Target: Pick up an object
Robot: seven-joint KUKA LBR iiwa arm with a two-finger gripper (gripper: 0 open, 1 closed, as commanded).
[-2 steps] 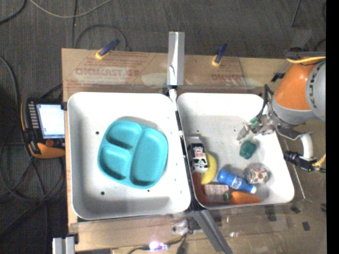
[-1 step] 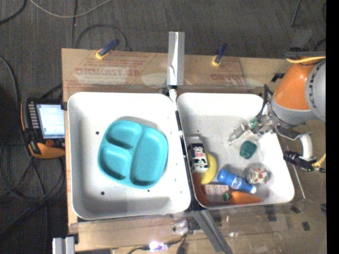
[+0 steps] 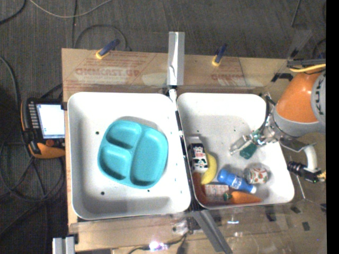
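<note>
My gripper (image 3: 241, 149) hangs over the middle right of the right bin (image 3: 222, 110), reaching in from the grey and orange arm (image 3: 299, 107). It stands open, and nothing shows between its fingers. Below it, along the bin's front, lie several objects: a small black-and-white carton (image 3: 198, 157), a yellow banana (image 3: 211, 168), a blue bottle (image 3: 233, 180), a white ball with red spots (image 3: 257, 174), an orange carrot (image 3: 242, 197) and a flat red-labelled pack (image 3: 211, 191). The ball is the closest, just below and right of the gripper.
A teal compartment plate (image 3: 133, 152) lies in the left bin (image 3: 79, 194). A grey upright post (image 3: 175, 57) stands behind the wall between the bins. A handheld pendant (image 3: 45, 126) sits left of the bench.
</note>
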